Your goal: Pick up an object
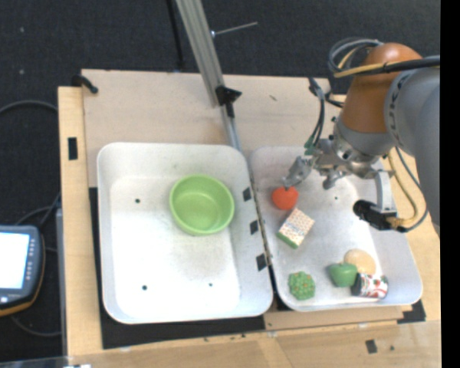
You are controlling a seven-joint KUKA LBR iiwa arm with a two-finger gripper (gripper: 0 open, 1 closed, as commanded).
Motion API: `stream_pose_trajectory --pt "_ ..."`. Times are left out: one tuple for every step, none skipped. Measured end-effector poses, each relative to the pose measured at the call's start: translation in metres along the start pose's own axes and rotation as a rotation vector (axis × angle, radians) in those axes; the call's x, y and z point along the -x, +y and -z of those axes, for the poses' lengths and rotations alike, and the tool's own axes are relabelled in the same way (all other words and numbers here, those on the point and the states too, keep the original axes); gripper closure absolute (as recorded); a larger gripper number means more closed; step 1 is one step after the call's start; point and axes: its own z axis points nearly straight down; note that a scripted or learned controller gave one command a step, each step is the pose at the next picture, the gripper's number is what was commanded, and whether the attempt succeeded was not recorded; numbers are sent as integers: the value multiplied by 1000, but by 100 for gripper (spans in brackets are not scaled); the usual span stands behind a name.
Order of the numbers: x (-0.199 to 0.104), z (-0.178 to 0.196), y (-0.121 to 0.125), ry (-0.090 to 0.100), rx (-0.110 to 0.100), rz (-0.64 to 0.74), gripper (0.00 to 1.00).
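Right bin (399,278), upper left — red-orange ball (284,198) just below gripper (313,173), fingers (297,172) spread wide and holding nothing — best grasp: centre over ball, descend straight, close evenly, clear of patterned box (295,228)

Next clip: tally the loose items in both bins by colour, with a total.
Green: 3, the bowl in the left bin, plus a bumpy ball and a smooth piece in the right bin
Orange-red: 1, a ball just below the claw
White patterned: 1, a box
Tan: 1, a round piece
Red and white: 1, a can-like item
Total: 7
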Motion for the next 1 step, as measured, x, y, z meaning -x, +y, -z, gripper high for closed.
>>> stream_pose_trajectory --pt "-1 -63 3 0 0 -2 0"
